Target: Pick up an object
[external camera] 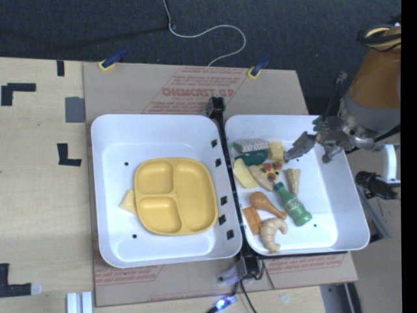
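The right bin (339,207) holds several toy foods in its left half: a green bottle (292,205), a drumstick (266,202), a croissant (272,232), a pizza slice (268,171), a cone (293,180), a cheese wedge (277,150) and a green tin (251,150). My gripper (311,151) hangs over the bin's upper right part, just right of the cheese wedge. Its fingers (298,147) are spread open with nothing between them.
The left bin (107,149) carries a yellow divided plate (176,195) with a yellow wedge (126,202) tucked at its left edge. A black divider with clips (221,175) runs between the bins. The right bin's right half is bare white floor.
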`<action>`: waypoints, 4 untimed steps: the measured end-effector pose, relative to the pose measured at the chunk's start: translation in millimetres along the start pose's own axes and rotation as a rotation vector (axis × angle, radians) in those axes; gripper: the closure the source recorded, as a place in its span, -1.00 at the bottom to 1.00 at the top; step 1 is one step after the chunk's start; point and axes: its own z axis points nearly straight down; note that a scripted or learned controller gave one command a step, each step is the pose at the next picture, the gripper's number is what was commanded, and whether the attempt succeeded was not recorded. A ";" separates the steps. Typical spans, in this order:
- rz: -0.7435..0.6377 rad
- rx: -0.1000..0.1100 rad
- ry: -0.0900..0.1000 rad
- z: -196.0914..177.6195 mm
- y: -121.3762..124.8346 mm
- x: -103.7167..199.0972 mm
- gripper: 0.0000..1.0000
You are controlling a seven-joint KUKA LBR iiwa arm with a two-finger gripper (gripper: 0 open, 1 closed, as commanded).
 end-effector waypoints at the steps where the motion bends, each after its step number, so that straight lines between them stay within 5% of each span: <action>1: -0.003 -0.013 -0.002 -7.2 2.4 0.2 -1.00; 4: -0.004 -0.009 -0.001 150.2 -1.6 16.6 -1.00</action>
